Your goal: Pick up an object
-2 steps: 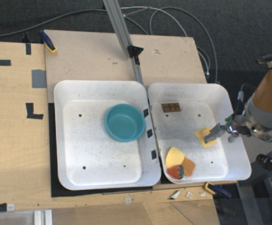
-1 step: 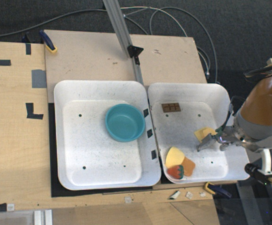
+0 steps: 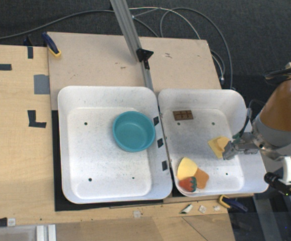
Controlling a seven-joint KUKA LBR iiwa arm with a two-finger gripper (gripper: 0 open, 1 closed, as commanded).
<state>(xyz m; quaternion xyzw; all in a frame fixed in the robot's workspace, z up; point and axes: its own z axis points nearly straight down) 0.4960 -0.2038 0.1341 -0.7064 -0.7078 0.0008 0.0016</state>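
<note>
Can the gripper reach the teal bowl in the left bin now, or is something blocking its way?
Probably yes. The teal bowl stands alone, nothing over it. The gripper is by the yellow piece in the right bin.

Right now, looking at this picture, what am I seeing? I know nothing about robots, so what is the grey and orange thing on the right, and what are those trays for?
One camera, fixed above a wooden bench, looks down at a slant. The grey and orange thing is a robot arm reaching in from the right; a program moves it to pick up an object. Its pincer sits low in the right shallow white plastic bin, right against a pale yellow wedge-shaped block. Whether it grips the block, I cannot tell. That bin also holds a small brown ridged rectangular piece and, near the front edge, a cluster of small yellow, orange and red toy pieces. The left shallow white plastic bin holds a round teal plastic bowl.
</note>
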